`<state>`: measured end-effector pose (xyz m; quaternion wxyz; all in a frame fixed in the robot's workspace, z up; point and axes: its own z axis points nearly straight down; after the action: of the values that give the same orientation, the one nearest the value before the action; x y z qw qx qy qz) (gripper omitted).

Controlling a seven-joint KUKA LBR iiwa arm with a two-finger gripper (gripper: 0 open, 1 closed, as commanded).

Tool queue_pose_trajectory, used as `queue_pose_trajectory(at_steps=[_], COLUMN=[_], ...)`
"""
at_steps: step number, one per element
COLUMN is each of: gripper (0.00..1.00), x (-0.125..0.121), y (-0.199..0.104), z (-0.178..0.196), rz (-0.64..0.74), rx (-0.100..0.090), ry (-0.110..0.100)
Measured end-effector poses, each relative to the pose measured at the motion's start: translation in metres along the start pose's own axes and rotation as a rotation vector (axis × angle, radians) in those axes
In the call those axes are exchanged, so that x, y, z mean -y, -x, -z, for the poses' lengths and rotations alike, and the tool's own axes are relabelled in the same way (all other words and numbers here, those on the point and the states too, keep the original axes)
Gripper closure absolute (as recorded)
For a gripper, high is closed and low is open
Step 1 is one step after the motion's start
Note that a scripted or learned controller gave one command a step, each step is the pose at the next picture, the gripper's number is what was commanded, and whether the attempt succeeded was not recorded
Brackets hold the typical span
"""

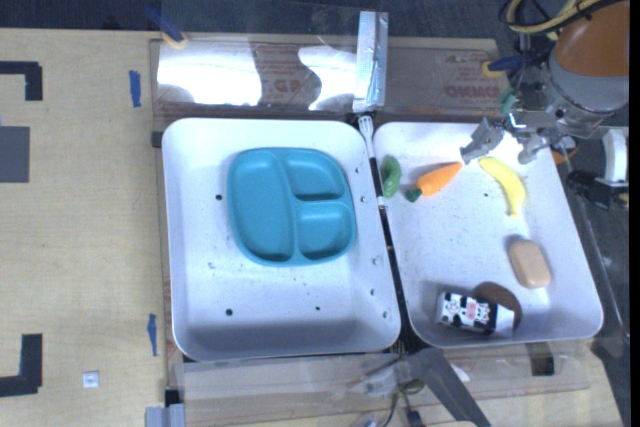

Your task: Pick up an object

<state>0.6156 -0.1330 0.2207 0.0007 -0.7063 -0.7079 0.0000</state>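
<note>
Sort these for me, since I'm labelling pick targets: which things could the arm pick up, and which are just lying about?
Pick candidates, right bin: yellow banana, orange carrot, small green vegetable, tan bread-like oval, black-and-white cow-patterned carton, brown disc.

Lying about: blue divided plastic tray in the left bin; blue tape marks.

Banana (504, 183) and carrot (437, 179) crowd the right bin's (440, 245) far end; middle open.

The grey and orange arm (600, 25) is cut off by the top and right edges, the print on the black-and-white carton (470, 312) is too small to read, and that carton hides part of the brown disc (500, 296) behind it.
</note>
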Motion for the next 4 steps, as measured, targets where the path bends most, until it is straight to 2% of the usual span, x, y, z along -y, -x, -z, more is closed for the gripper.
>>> queue_pose_trajectory(at_steps=[1,2,3,4], gripper=[0.0,0.0,1.0,1.0], x=[-0.007,-0.041,-0.038,-0.022], y=[-0.037,-0.031,-0.03,-0.036], z=[-0.092,-0.134,-0.126,-0.094], rz=[0.15,0.234,0.231,0.176], rx=[-0.001,0.002,0.0,0.0], ry=[-0.006,0.004,-0.006,0.003])
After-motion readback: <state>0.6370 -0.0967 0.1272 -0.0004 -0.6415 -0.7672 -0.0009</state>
